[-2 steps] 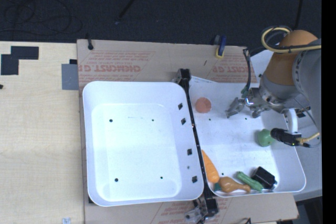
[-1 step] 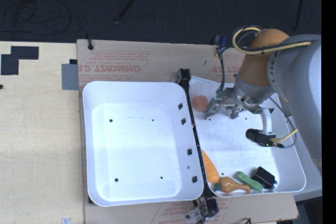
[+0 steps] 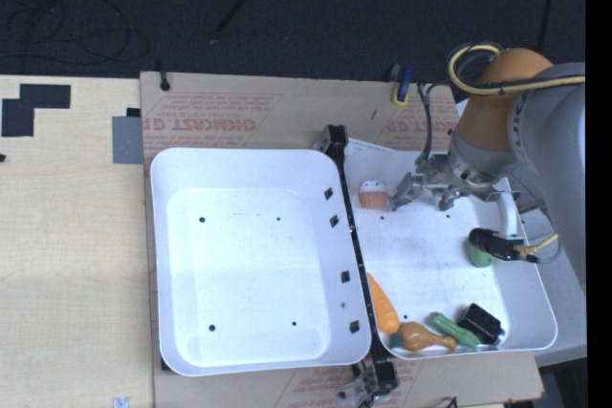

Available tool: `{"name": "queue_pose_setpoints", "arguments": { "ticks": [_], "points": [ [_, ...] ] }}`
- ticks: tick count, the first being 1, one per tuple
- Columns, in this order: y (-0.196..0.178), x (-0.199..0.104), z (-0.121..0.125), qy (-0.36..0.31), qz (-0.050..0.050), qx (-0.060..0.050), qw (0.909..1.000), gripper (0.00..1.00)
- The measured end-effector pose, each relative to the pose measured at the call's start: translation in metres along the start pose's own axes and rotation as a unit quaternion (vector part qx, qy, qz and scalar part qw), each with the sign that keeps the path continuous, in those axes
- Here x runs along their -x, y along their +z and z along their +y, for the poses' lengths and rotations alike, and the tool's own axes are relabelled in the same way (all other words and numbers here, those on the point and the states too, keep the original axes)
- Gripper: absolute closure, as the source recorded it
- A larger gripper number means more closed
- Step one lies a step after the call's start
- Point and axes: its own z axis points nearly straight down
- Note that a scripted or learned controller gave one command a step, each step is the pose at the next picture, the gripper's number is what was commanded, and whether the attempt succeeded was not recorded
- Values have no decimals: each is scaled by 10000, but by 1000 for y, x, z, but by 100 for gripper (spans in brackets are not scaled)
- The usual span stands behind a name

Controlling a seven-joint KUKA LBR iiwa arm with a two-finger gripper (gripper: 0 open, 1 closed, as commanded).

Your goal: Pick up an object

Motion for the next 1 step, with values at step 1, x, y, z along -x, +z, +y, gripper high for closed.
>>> {"name": "queue_pose_setpoints", "arguments": {
  "ticks": [1],
  "points": [
    [-154, -88, -112, -26, 23, -30, 10000, 0]
  ]
}}
